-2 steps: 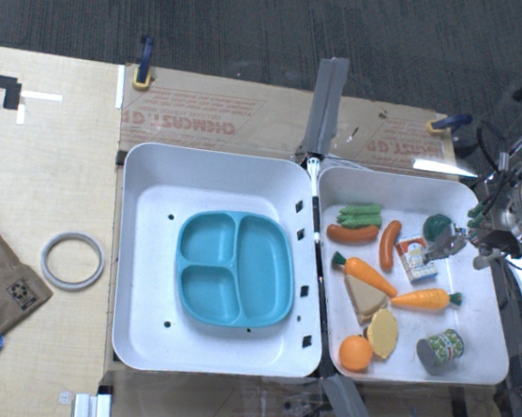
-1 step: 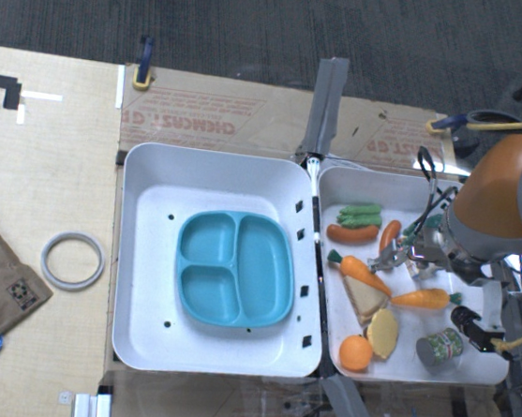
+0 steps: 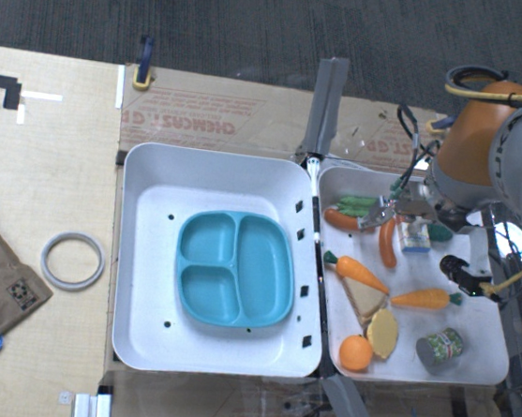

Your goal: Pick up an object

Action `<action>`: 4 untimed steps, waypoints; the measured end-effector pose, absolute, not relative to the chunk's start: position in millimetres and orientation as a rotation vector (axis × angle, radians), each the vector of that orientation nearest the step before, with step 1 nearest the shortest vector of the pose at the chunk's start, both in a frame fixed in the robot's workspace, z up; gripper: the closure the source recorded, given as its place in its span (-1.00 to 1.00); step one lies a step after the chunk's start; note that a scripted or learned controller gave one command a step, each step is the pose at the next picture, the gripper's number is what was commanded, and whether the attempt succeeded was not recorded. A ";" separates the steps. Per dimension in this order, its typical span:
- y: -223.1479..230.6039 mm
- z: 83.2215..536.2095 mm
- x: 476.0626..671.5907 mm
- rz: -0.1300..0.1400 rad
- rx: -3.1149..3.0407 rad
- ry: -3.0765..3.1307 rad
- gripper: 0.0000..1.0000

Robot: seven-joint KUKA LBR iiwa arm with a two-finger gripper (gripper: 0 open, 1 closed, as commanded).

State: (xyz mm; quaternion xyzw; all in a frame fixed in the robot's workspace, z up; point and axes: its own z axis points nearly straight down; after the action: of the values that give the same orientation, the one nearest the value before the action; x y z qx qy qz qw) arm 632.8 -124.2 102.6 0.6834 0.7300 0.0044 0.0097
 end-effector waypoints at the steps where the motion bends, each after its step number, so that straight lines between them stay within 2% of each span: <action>1: -127.3 114.4 633.8 0.013 2.128 2.275 1.00; 2: -140.8 102.6 610.2 0.014 1.726 2.601 1.00; 3: -87.9 192.6 658.7 -0.001 2.011 2.412 1.00; 4: -126.5 252.8 633.6 -0.001 1.968 2.446 1.00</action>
State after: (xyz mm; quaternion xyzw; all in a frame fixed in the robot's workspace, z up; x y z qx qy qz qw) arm 633.6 -126.5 252.8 0.6270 0.7790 -0.0003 0.0011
